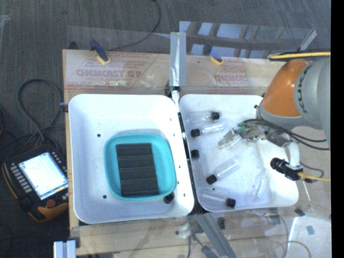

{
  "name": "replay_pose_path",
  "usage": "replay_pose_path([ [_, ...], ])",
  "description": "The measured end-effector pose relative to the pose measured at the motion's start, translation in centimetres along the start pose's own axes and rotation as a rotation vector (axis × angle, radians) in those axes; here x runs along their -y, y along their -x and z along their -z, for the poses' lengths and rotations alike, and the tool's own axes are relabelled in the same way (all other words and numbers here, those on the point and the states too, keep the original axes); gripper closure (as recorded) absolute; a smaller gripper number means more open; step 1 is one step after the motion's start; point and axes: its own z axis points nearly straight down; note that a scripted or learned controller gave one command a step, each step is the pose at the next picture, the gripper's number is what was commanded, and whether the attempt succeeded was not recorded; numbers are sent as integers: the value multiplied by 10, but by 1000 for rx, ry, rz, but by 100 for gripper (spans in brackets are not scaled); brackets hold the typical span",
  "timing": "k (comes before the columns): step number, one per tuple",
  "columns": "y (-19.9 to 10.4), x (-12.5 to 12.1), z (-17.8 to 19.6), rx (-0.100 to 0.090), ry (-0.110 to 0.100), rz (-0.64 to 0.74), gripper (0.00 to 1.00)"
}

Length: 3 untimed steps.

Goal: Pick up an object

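The right bin (pixel 281 196) holds several clear vials with black caps. One vial (pixel 207 115) lies near the back, another vial (pixel 206 129) just below it, and a third vial (pixel 222 171) rests mid-bin. My gripper (pixel 235 136) reaches in from the right, low over the middle of this bin. It sits on or just above a clear vial (pixel 226 140), whose outline blends with the gripper. The orange band (pixel 282 93) of the arm hangs over the bin's back right corner.
The left bin (pixel 86 109) carries a turquoise tray (pixel 110 160) with a black ridged block (pixel 137 169) in it, and a black cap (pixel 168 198) lies by its front right corner. A teach pendant (pixel 37 179) lies off the bench at left. Cables trail by the arm at right.
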Motion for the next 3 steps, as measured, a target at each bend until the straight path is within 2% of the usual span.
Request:
replay_pose_path([
  [1, 27, -57, -2, 2, 0, 54, 0],
  [2, 27, -59, 10, 6, 3, 56, 100],
  [3, -39, -92, 85, -3, -10, 43, 100],
])
